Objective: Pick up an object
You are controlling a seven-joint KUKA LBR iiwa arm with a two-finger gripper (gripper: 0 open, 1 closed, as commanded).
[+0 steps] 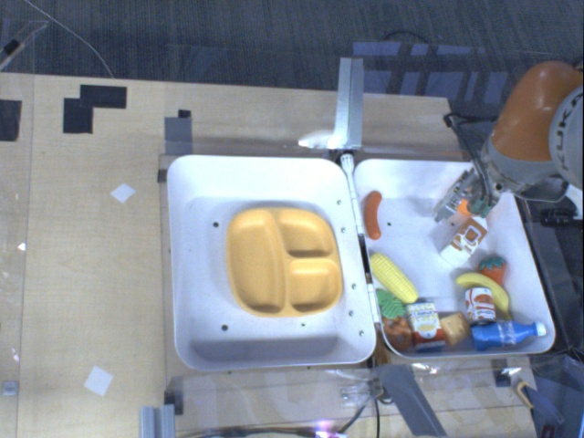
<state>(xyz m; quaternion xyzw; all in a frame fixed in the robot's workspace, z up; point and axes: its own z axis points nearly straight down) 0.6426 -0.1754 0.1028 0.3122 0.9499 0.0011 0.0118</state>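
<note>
Blue bottle (507,334) lies beside yellow banana (484,287), red-labelled can (480,306).

A pale wood-grain tabletop (82,272) stretches beneath dark grey carpeted floor (228,16) at the top of the view. Black angular markings (94,105) sit near its left corner, small pale tape squares (122,192) dot the surface, and a metal bracket (350,103) rises at mid-edge.
</note>
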